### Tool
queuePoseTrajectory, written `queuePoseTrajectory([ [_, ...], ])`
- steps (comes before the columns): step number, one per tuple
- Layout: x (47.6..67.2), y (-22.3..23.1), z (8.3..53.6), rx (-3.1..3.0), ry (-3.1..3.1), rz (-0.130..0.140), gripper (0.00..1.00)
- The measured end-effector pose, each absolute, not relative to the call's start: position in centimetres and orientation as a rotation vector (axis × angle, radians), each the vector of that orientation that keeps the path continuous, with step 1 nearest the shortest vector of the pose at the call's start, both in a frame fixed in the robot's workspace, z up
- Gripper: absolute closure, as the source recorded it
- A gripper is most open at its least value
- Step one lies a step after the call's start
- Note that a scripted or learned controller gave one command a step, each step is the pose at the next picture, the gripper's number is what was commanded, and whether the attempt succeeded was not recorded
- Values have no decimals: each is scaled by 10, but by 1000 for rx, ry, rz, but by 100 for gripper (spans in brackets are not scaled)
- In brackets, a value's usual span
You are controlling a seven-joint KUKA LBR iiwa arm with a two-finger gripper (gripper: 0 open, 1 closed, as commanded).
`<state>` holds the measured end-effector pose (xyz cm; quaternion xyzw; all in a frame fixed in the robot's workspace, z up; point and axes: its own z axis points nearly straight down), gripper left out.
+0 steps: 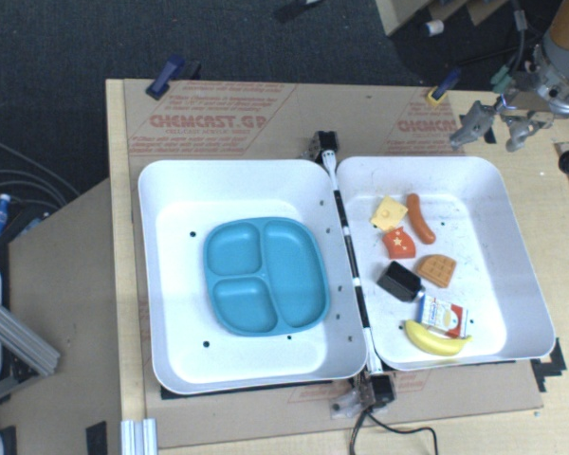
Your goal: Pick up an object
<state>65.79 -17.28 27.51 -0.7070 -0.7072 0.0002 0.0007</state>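
The right bin [512,216] holds several small toy foods: a yellow cheese wedge [390,213], a sausage [419,217], a red strawberry [399,244], a brown waffle [437,270], a black block [398,281], a small carton [445,317] and a banana [434,339]. My gripper [498,129] hangs at the upper right, above the bench beyond the right bin's far rim. Its two grey fingers are spread apart with nothing between them.
The left bin [171,254] holds a blue divided plate [265,275]. Clamps sit between the bins at the far end [324,145] and the near end [375,390]. Blue clips [164,77] mark the bench's far edge. Cables lie at the left.
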Motion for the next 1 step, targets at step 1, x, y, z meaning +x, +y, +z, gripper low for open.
queuePoseTrajectory([
  [1, 666, -129, 84, -2219, -2222, 0, 0],
])
